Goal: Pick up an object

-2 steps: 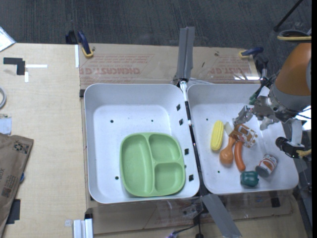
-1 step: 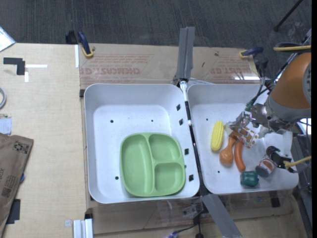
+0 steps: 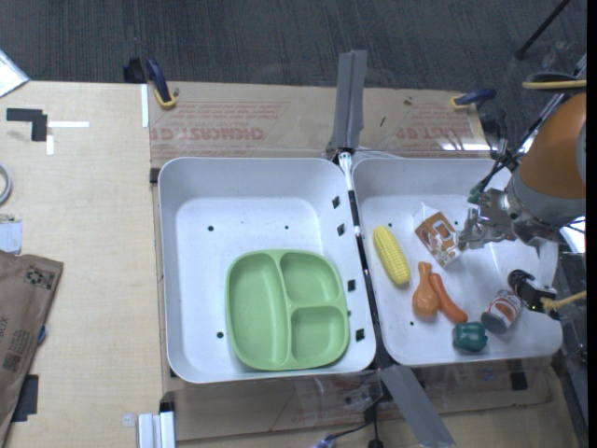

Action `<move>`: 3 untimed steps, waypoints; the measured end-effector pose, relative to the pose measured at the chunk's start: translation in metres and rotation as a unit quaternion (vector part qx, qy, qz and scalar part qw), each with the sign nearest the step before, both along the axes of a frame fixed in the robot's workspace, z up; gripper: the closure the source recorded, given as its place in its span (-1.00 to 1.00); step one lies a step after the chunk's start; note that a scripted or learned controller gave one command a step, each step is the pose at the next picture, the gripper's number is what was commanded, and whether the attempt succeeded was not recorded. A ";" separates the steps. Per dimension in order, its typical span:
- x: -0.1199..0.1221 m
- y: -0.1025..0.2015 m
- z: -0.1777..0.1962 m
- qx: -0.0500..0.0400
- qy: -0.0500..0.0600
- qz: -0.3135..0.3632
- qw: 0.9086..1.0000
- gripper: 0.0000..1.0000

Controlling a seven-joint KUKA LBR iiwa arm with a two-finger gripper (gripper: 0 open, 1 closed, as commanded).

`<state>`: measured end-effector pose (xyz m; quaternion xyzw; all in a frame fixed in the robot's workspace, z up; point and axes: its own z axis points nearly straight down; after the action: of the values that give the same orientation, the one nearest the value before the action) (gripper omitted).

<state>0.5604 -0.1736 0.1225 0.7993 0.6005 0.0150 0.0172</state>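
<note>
A: Where is the hand [image 3: 469, 229]?

B: Low in the right bin [image 3: 401, 339], reaching in from the right, just beside the orange-and-white snack packet [image 3: 437, 237]. Its tips sit at the packet's right edge.

A: Does it hold the packet?

B: I cannot tell. The tips are small and blurred against the white floor, so how far apart they stand is not readable, and nothing is plainly seen between them.

A: What lies around it?

B: Left of the packet, a yellow corn cob [image 3: 391, 255] lies lengthwise near the bin's left wall. Below the packet, an orange pear-shaped piece [image 3: 426, 297] touches an orange carrot [image 3: 449, 304] that slants toward the lower right. Near the front wall sits a green pepper [image 3: 470, 337], and just beside it, to the right, a small tin can [image 3: 503, 312] lies tilted.

A: And the other bin?

B: The left bin [image 3: 187, 250] holds a green divided plate [image 3: 287, 309] with three compartments, toward its front. Both bins rest on a wooden surface [image 3: 84, 250], with cardboard [image 3: 242, 119] behind them.
</note>
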 end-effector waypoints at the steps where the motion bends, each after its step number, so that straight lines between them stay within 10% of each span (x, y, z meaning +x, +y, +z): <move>1: -0.001 0.000 -0.002 0.000 0.002 0.000 1.000 -1.00; 2: 0.074 0.051 -0.030 0.004 0.022 0.008 1.000 -1.00; 3: 0.063 0.086 0.069 0.002 0.023 0.070 0.997 -1.00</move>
<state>0.6236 -0.0875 0.1916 0.7552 0.6555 -0.0008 0.0003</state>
